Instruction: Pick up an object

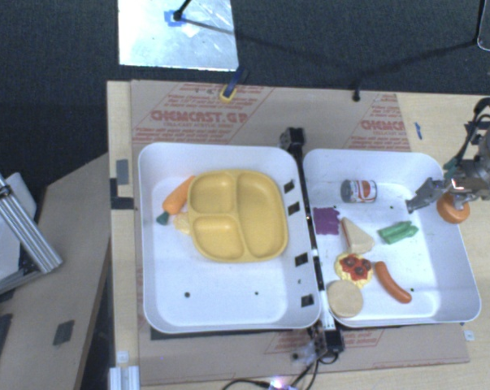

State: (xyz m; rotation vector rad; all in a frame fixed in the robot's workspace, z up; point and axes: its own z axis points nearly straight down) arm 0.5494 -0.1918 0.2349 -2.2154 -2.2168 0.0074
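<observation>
The gripper [422, 195] hangs over the right bin's [456, 299] far right corner, holding nothing; its opening cannot be judged. The step in hand appears to be the approach. The green toy [398, 232] lies nearest, just leftward, so the next move calls for descent onto it.

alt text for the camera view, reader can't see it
The gripper hovers over the right bin's far right edge, above toy food including a can and sausage. The left bin holds a yellow divided plate beside a carrot.
</observation>
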